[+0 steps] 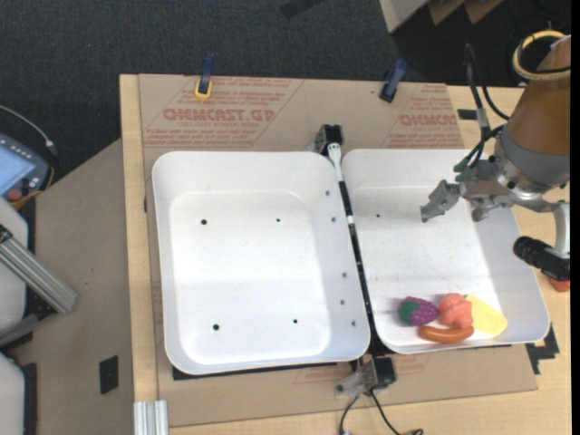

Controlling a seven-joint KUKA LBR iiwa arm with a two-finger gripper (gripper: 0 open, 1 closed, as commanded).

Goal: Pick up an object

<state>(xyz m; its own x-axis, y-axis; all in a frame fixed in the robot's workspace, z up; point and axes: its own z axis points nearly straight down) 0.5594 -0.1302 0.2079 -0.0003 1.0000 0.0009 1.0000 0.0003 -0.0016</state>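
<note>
Arm poised over the right bin, toy food waiting in the near corner.

The gripper [441, 202] hangs above the upper part of the right bin [390, 243], with nothing visible between its jaws; whether they stand wide or narrow I cannot tell. The pickable things huddle well apart from it: a purple toy [417, 310], an orange-red toy [456, 309], a yellow piece [489, 319] and a sausage-shaped toy [445, 333], touching one another, probably slid against the wall. The left bin [181, 243] sits beside it. Clamps [205, 80] pin the brown board [145, 152] to the counter; red print on it reads roughly "CHEMCAST GP".
</note>
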